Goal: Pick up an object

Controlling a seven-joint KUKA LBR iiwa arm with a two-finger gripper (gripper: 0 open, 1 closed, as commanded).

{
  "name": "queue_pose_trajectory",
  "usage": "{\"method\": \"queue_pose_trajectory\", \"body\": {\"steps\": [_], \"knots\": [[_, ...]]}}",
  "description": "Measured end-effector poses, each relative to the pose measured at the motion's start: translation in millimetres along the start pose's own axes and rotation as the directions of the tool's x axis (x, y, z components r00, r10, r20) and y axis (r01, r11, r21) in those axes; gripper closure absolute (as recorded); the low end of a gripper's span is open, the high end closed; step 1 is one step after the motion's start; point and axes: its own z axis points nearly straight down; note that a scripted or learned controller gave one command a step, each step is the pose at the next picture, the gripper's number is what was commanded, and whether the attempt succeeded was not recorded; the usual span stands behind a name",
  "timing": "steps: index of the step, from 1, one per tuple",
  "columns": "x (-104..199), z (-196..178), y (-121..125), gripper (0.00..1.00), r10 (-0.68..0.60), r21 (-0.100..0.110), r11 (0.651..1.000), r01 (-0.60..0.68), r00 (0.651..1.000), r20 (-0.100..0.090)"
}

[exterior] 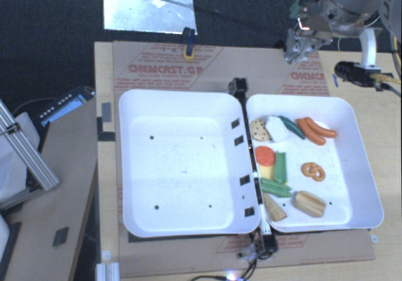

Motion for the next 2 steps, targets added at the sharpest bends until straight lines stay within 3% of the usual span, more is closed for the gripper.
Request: {"method": "queue_pose_trajectory", "body": {"steps": [1,2], "knots": [[-33.6,24.0,-0.5,1.0,0.006,0.003,1.0,-0.006,1.0,0.002],[-9.2,10.5,0.0,1.0,0.0,0.001,1.0,0.0,1.0,0.0]]}}
